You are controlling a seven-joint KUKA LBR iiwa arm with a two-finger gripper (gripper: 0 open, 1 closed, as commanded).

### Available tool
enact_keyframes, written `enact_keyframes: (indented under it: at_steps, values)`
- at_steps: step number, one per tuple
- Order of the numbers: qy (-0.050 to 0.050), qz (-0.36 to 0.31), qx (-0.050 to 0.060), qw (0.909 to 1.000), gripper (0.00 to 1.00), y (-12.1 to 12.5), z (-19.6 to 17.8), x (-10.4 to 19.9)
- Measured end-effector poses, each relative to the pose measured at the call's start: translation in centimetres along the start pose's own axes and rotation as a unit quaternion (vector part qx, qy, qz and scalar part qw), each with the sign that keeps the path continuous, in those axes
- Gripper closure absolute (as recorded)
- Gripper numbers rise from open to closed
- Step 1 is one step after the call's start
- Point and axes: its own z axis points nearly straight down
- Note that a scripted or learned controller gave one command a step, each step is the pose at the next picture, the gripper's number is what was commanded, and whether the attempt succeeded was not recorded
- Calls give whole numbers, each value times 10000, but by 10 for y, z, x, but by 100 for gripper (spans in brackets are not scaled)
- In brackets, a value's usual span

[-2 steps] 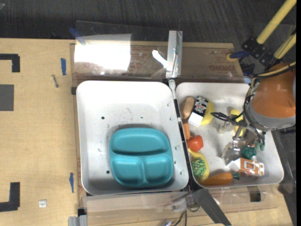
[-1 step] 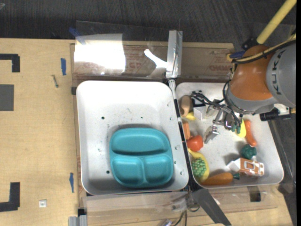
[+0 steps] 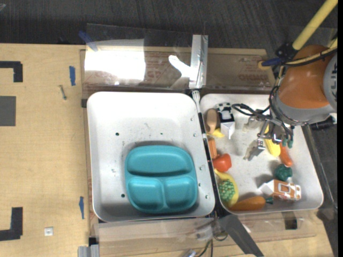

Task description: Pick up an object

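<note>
**Over the right bin, among the toys**

Two shallow white bins sit side by side on the wooden surface (image 3: 37, 159). The left bin (image 3: 107, 111) carries a teal divided tray (image 3: 159, 178), lying flat toward its near edge, with one long compartment on the far side and two smaller ones on the near side.

The right bin (image 3: 313, 181) carries a scatter of small toys. Along its left wall, from far to near: a brown wooden piece (image 3: 211, 120), a red tomato-like toy (image 3: 222, 162), and a green and yellow toy (image 3: 226, 189) that may be corn, though it is too small to be sure. A carrot (image 3: 247, 203) lies along the near edge. Beside it, toward the right, rests an orange and white boxy toy (image 3: 285, 190), and just beyond that a dark green toy (image 3: 283, 171). A black and white piece (image 3: 225, 113) sits near the far left corner.

My jaws (image 3: 263, 139) hang low in the far right part of this bin, with my orange band (image 3: 303, 87) above them. I cannot tell how wide they stand; cables and glare blur them. A yellow toy (image 3: 274, 148) lies just beside them on the right, with a small orange piece (image 3: 286, 157) next to it. The green toy is near, on the near side.
</note>
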Motion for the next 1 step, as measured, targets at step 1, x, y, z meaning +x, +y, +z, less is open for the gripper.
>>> enact_keyframes:
  at_steps: [1]
  values:
    - [9,675,-11,9977,0,-15,28,32]
